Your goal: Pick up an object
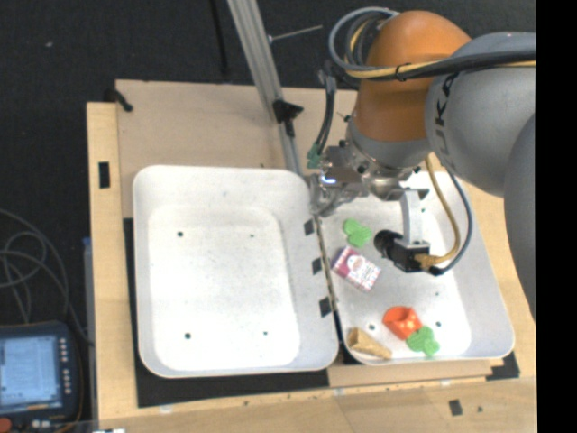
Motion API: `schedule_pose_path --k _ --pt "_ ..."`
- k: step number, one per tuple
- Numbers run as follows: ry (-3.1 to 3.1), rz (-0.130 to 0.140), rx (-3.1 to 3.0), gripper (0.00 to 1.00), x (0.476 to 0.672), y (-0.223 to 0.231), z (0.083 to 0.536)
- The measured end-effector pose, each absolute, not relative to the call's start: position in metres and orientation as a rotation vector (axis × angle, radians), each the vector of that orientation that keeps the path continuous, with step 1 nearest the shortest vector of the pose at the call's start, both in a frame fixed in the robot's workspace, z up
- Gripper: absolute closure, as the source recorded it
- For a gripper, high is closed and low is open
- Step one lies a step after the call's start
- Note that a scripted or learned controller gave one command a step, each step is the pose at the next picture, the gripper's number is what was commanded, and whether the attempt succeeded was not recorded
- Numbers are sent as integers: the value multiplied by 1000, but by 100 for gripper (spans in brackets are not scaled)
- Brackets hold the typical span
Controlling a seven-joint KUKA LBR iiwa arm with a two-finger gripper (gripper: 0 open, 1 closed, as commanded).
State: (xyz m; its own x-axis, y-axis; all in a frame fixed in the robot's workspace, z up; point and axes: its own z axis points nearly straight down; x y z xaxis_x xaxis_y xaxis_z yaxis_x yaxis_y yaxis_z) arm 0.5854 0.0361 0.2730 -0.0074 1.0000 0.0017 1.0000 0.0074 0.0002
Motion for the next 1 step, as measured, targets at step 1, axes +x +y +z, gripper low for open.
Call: schedule_pose_path --k 1 --pt "-2227 1 -2213 100 572 87 253"
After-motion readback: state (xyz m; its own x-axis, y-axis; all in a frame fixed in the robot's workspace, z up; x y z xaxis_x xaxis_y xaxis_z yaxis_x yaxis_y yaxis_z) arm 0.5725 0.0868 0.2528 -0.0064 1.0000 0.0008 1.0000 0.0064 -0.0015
